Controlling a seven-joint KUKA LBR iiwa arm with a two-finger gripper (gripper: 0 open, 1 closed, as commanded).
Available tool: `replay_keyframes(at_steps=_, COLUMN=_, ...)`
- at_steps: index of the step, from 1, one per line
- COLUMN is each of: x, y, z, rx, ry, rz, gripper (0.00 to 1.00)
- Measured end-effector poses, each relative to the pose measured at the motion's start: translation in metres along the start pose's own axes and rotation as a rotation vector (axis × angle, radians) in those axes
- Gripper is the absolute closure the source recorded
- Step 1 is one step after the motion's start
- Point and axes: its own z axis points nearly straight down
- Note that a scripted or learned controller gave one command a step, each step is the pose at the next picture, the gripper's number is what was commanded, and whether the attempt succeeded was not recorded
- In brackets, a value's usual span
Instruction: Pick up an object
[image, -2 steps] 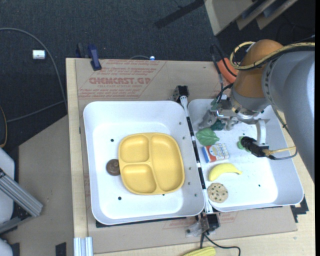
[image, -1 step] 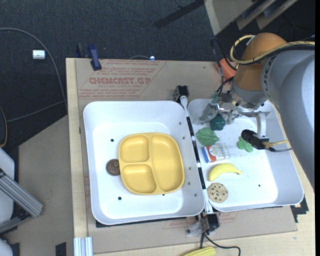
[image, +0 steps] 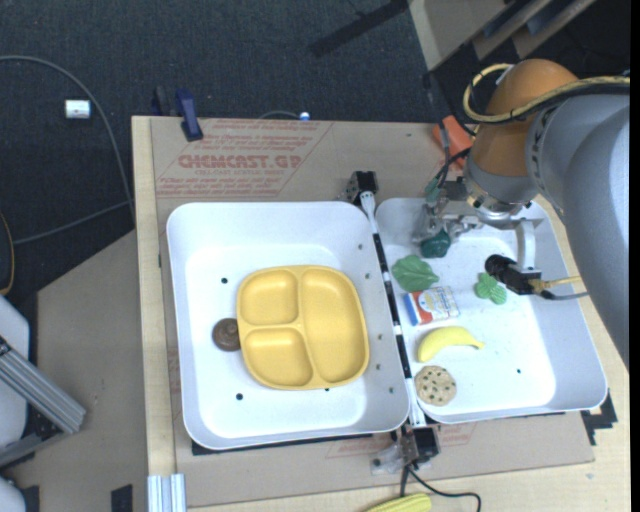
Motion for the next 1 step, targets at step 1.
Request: replay_keyframes(at_steps=1, x=0.0941, y=0.0004, z=-0.0907, rx=0.002, ry=0.001, rz=0.001, gripper=1.00)
